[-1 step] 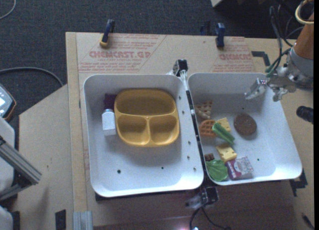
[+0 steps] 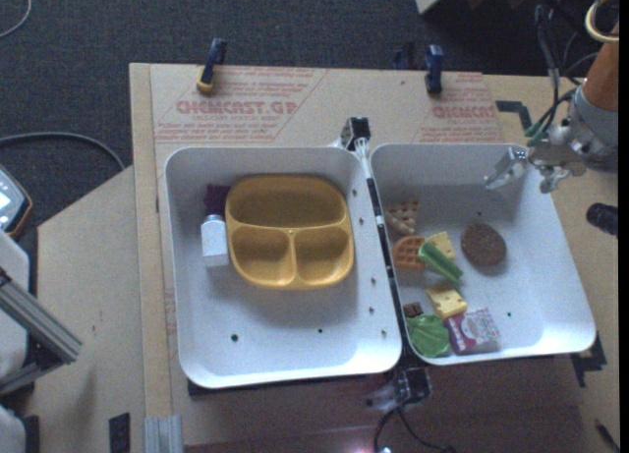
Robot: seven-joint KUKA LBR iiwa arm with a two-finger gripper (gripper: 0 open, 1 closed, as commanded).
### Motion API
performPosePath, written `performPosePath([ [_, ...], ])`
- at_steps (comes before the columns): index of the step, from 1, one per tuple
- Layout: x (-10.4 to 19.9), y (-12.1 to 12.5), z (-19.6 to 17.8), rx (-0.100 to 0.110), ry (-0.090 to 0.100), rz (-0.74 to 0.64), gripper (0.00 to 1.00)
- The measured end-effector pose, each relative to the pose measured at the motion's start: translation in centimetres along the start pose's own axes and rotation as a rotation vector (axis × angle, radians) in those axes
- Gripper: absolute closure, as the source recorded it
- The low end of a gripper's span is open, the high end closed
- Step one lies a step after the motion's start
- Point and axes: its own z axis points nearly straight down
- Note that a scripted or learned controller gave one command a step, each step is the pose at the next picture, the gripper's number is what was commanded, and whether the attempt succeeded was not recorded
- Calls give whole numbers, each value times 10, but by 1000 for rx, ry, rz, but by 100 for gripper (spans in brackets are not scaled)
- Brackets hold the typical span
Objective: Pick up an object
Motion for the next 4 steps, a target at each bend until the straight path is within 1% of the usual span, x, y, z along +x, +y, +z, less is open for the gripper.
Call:
performPosePath([
  [1, 11, -2, 54, 6, 2, -1, 0],
  [2, 7, -1, 117, 6, 2, 0, 0],
  [3, 7, -1, 115, 2, 1, 0, 0],
  [4, 7, 0, 104, -1, -1, 1, 100],
])
